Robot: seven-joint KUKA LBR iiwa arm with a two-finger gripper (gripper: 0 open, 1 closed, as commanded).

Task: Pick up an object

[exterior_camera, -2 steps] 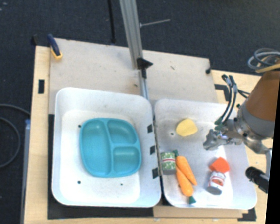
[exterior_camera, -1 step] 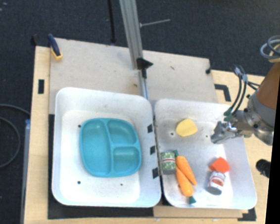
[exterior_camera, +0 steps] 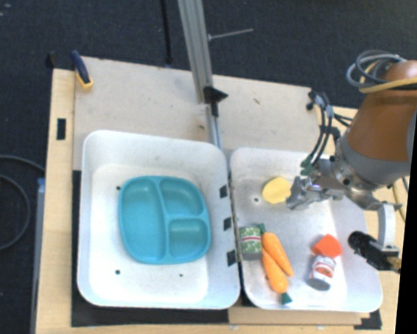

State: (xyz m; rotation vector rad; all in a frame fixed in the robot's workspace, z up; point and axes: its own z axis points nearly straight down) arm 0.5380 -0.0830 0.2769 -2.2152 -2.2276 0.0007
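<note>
A pale wooden bench stands on dark carpet, evenly lit, cables trailing.

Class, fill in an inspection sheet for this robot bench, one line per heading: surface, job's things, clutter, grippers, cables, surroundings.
Surface: wooden bench bearing a left bin and a right bin, side by side.
Job's things: in the right bin, a yellow object, a carrot, a small green can touching the carrot, and a bottle with an orange cap. In the left bin, a teal divided plate.
Clutter: blue and yellow clamp at the bench's far left corner.
Grippers: gripper low in the right bin, beside the yellow object.
Cables: grey loops above the arm.
Surroundings: dark floor; a metal rail.
</note>
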